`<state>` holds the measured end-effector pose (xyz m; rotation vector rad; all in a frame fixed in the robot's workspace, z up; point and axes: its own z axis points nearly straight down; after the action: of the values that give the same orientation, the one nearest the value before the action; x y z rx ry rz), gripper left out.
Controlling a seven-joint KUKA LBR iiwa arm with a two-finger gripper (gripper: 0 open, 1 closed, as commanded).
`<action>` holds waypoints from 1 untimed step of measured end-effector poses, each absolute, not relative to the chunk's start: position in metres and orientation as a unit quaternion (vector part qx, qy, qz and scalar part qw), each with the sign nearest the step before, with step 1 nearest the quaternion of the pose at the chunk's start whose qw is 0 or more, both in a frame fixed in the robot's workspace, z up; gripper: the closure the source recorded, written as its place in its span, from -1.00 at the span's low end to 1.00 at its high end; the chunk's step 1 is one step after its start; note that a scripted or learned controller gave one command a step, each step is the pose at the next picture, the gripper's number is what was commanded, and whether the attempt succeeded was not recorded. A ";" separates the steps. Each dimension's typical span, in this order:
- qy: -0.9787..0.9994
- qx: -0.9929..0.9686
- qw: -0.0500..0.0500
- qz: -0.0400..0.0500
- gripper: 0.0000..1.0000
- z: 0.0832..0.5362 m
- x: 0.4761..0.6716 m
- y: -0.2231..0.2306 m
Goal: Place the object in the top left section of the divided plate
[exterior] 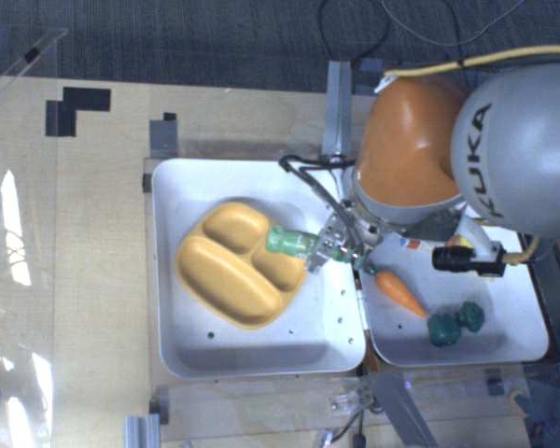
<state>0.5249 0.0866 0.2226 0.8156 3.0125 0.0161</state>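
Near the right wall of the left bin (pixel 168 343), the gripper (pixel 319 248) has its fingers closed around a green object (pixel 286 242), which hangs just over the right-hand edge of the yellow divided plate (pixel 235 267). The plate lies in the middle of that bin. In the right bin (pixel 532 343), a carrot (pixel 399 290) lies near the left wall, and a dark green toy (pixel 455 324) sits toward the front edge.
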 end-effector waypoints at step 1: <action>0.972 0.235 0.006 0.002 1.00 0.227 0.545 0.083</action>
<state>0.5452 0.0831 0.2274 0.7356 3.0412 0.0077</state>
